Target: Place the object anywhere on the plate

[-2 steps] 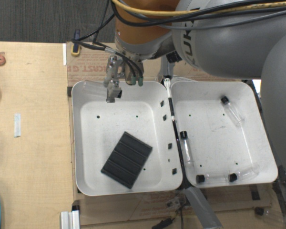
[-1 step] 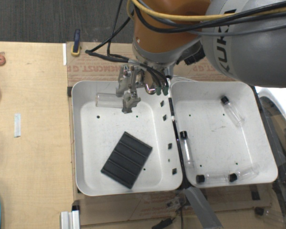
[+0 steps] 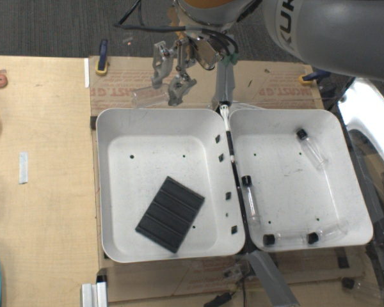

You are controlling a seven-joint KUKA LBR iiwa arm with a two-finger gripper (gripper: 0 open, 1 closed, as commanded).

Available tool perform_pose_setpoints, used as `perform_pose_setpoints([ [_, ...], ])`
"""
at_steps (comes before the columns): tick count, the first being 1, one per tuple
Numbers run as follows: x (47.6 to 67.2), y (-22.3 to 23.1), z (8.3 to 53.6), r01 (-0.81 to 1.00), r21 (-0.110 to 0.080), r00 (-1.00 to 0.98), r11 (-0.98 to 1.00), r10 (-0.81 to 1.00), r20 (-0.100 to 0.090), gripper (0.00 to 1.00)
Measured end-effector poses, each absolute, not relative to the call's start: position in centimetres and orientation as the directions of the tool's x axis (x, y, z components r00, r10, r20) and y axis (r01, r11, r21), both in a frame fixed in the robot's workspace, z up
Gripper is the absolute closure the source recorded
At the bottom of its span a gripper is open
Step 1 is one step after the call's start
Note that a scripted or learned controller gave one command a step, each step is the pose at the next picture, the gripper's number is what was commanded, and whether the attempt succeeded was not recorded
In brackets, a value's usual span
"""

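Observation:
A black ribbed rectangular plate lies at a slant in the front part of the left bin. Clear tubes with black caps lie in the right bin: one tube near the back right, another tube along the left wall, and more tubes against the front wall. My gripper hangs high over the back edge of the left bin, far from the plate. A faint clear shape shows just beside it; I cannot tell what it is or whether it is held.
Brown cardboard lies behind both bins. The wooden bench stretches to the left with small items on it. A row of black clips runs along the seam between the bins. The grey arm fills the top right.

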State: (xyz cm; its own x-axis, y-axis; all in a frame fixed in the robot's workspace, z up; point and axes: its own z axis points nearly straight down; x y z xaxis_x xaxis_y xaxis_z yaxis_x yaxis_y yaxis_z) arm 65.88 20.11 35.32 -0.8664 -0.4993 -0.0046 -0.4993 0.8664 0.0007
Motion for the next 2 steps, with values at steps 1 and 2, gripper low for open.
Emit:
perform_pose_setpoints([
  [1, 66.0, 21.3, 44.2, -0.708, 0.0, -0.706, 0.706, -0.708, -0.006, 1.0],
  [2, 66.0, 20.1, 44.0, -0.965, -0.001, -0.262, 0.262, -0.965, -0.004, 1.0],
])
